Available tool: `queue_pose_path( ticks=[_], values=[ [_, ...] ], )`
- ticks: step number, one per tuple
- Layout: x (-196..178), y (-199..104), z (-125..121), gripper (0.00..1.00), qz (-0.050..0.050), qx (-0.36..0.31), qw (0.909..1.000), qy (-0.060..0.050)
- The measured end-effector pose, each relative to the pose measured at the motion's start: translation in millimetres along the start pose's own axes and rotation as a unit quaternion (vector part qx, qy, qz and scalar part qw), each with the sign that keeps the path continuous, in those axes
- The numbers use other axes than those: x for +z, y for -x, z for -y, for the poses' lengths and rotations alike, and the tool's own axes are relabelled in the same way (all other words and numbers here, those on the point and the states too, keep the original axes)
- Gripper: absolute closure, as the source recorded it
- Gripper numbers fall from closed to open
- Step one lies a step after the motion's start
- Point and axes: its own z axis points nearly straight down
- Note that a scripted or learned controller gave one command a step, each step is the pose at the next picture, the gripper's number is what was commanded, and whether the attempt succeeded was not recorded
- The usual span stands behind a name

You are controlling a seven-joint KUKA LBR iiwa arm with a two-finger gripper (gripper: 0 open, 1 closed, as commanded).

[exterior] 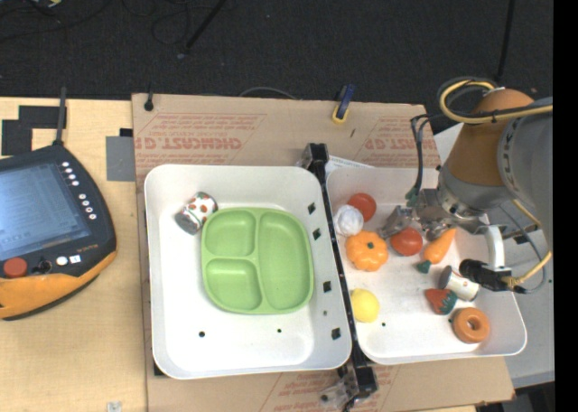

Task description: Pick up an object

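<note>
gripper (404, 220) hung low in the right bin (506, 347) by a red tomato (407, 241), positioned to grasp; finger opening could not be told.

This is a robotics lab bench: beside the left white bin (172, 329) lies an orange teach pendant (50, 234), cardboard (235, 135) lines the benchtop, and cables (108, 4) trail behind.

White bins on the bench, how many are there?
2. The left bin holds a green divided plate; the right bin beside it holds toy food, with the arm reaching over it.
</note>
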Motion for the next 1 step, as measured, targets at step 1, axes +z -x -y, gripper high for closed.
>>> queue_pose_path(
  ticks=[1],
  values=[
    [-8.7, 1.3, 0.3, 1.0, 0.0, 0.001, 1.0, -0.001]
  ],
)
